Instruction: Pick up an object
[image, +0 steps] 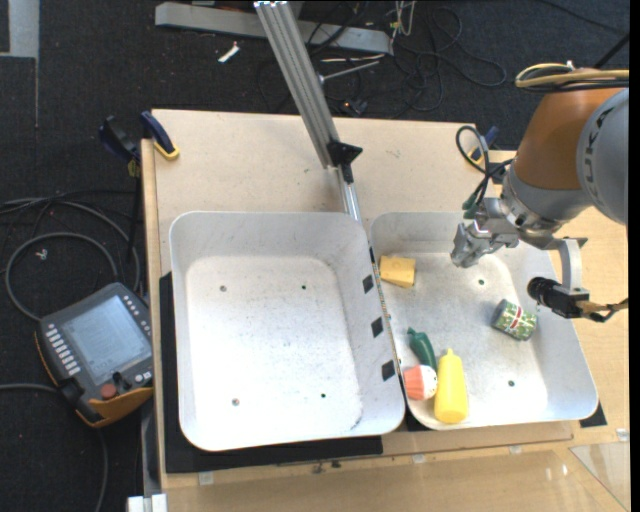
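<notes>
Four things lie in the right bin (560, 400); I'd centre the jaws (468, 252), whose opening I cannot tell, over the cheese (397, 271)

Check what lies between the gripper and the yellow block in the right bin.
Only bare white bin floor between gripper and yellow block, seen in the camera view.

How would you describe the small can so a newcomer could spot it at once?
Start at the right bin, the one the arm reaches over. Near its right wall lies a small can, tipped on its side, apart from the other items. Its green, white and red label sets it apart from the yellow bottle and the yellow block.
</notes>
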